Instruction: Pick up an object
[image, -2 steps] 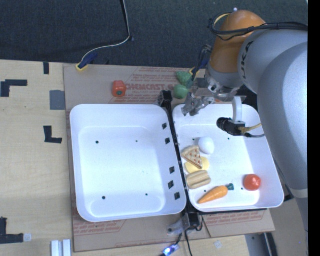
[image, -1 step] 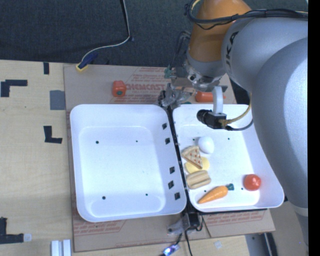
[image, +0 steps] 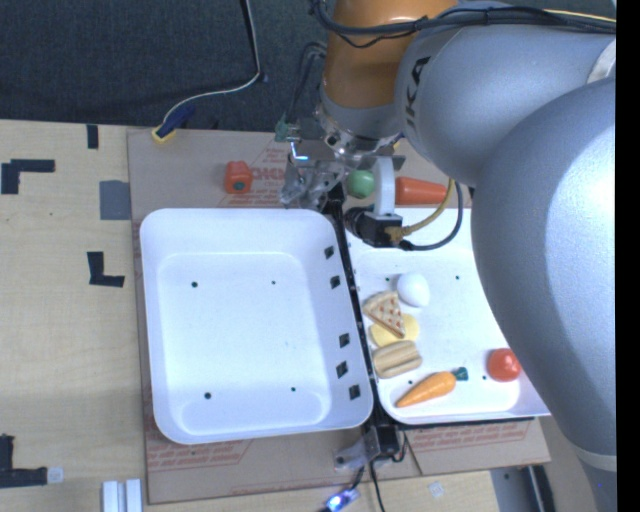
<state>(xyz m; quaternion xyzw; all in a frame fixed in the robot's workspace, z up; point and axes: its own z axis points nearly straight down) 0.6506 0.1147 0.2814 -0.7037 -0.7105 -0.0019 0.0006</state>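
Green ball (image: 361, 184) is seen just beside the claw (image: 318, 183), toward the arm; claw state cannot be told.

Two shallow white plastic bins stand side by side: the left bin (image: 160, 300) and the right bin (image: 450, 270). In the right bin lie one white egg (image: 412, 290), one tan wedge-shaped piece of toy food (image: 388, 315), one tan bread-like roll (image: 394, 358), one orange toy carrot with a green top (image: 428, 389) and one red round toy (image: 503, 365). Beyond the bins, on the far side, sit one small orange block (image: 237, 178), one green ball (image: 361, 184) and one orange-red cone-like piece (image: 421, 190).
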